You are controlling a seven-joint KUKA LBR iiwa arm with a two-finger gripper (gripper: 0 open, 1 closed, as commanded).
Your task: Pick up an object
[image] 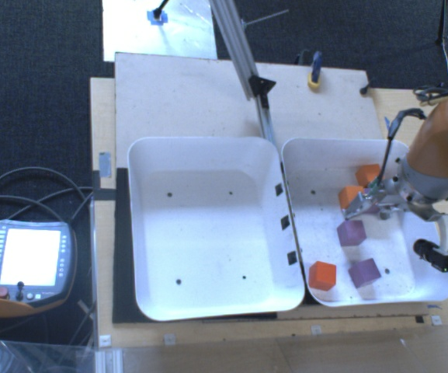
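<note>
The right bin [310, 155] holds several blocks. Two orange blocks lie near its back right, one [368, 173] partly behind the arm and one [350, 196] just left of it. A purple block [351, 232] sits mid-bin, another purple block [364, 272] lies near the front, and a third orange block [322, 275] rests at the front left corner. My gripper [368, 204] hangs low over the bin, right beside the second orange block and just above the upper purple one. Nothing visibly sits in its grasp.
The left bin [142, 208] stands next to the right one, their walls meeting at the middle. A slanted metal pole [239, 45] rises behind the bins. A teach pendant [26, 266] lies at the far left. The arm's orange band [437, 142] overhangs the right bin's right edge.
</note>
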